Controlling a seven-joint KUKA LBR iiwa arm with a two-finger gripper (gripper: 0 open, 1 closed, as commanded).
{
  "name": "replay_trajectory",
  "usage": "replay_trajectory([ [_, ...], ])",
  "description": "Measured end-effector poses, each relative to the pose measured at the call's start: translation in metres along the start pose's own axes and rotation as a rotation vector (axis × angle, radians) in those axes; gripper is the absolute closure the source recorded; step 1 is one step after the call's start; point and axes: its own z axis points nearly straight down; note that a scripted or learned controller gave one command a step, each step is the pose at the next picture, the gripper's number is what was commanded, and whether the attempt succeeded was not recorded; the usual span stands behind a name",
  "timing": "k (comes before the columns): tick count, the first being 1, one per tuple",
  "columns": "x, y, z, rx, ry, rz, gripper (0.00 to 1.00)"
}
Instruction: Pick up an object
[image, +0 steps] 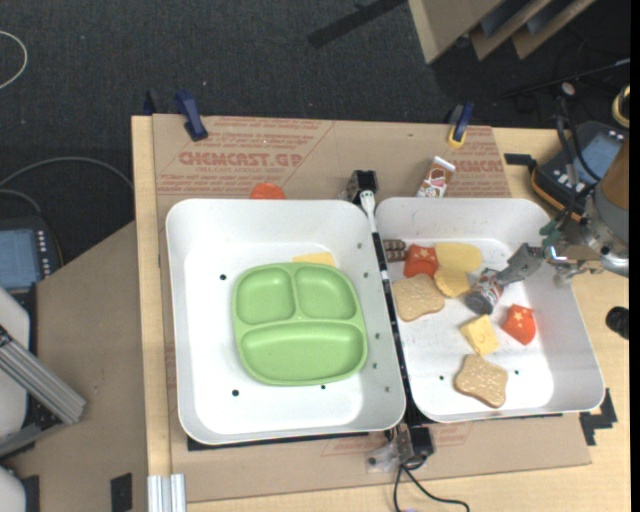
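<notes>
Several food pieces crowd the right bin (575, 385), where the gripper (487, 294) reaches low beside a yellow cheese wedge (480, 335); whether its fingers are open I cannot tell, so centring over one piece seems wise.

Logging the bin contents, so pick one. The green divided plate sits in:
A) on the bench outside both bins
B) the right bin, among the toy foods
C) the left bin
C: the green divided plate lies flat on the floor of the left bin, while the toy foods are in the right bin.
</notes>
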Motion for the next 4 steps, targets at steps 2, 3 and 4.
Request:
replay_trajectory([
  [2,0.051,-0.031,0.123,0.007,0.004,-0.002,0.00],
  [3,0.047,-0.027,0.108,-0.006,-0.003,0.001,1.00],
  [4,0.047,-0.027,0.109,-0.006,-0.003,0.001,0.00],
])
